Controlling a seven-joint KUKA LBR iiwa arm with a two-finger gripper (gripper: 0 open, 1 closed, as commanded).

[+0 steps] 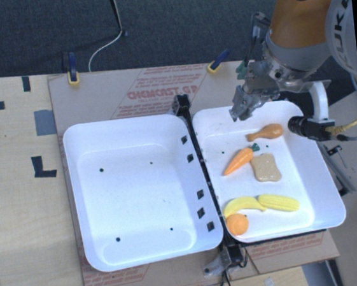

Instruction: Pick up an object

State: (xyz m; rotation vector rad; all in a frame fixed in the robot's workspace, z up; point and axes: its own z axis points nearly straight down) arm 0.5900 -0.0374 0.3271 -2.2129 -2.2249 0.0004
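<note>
My gripper (244, 108) hangs above the far edge of the right bin (316, 174), with nothing seen between its fingers. Below it in that bin lie a brown chicken drumstick (267, 133), an orange carrot (239, 160) and a tan slice of bread (266, 168). Nearer the front edge rest a yellow banana (243, 205), a yellow corn cob (278, 203) and an orange fruit (238, 224). The gripper stands up and to the left of the drumstick, apart from every object.
The left bin (132, 189) sits beside the right one, joined by a black divider (197, 169). Both rest on a cardboard sheet (153, 91) held by clamps at the back. A black camera unit (308, 127) juts over the right bin's far right rim.
</note>
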